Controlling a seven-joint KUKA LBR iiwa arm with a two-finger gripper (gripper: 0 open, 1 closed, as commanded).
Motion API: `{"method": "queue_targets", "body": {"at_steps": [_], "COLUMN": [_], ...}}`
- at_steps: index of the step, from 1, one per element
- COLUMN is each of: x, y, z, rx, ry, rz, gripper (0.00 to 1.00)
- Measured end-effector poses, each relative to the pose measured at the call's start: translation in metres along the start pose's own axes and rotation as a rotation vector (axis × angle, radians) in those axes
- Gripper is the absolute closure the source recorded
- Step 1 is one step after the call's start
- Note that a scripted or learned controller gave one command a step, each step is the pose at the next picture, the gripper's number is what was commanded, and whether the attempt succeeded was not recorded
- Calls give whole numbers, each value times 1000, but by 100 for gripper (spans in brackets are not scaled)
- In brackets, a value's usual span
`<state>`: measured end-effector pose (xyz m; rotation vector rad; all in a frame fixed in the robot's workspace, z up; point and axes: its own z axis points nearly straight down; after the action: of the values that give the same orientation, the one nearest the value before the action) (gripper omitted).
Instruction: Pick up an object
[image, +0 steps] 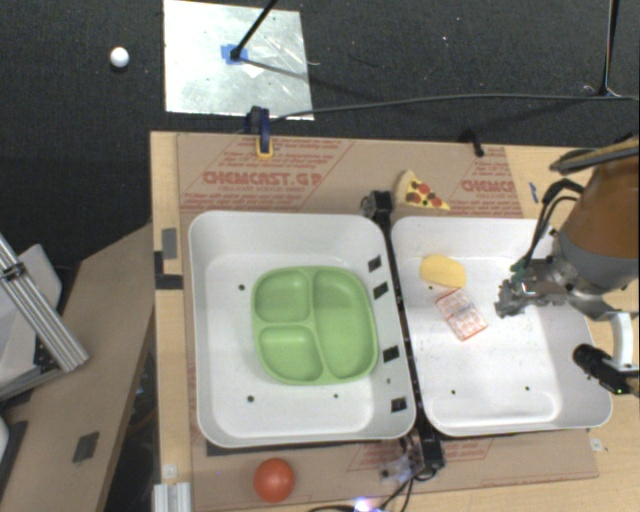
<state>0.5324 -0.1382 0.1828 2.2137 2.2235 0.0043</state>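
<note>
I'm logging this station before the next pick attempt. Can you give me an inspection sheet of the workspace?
Surface: board bearing left bin and right bin, side by side.
Job's things: yellow piece and clear packet with red print in right bin, close together.
Clutter: green divided tray in left bin; pizza-slice toy and orange ball on the board outside the bins.
Grippers: gripper over right bin, right of the packet; finger state unclear.
Cables: black cable behind the board.
Surroundings: foil sheet, white ball.
</note>
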Motion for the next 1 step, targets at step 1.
{"method": "queue_targets", "body": {"at_steps": [1], "x": [0], "y": [2], "z": [-48], "rx": [1], "ry": [0], "rz": [0], "gripper": [100]}}
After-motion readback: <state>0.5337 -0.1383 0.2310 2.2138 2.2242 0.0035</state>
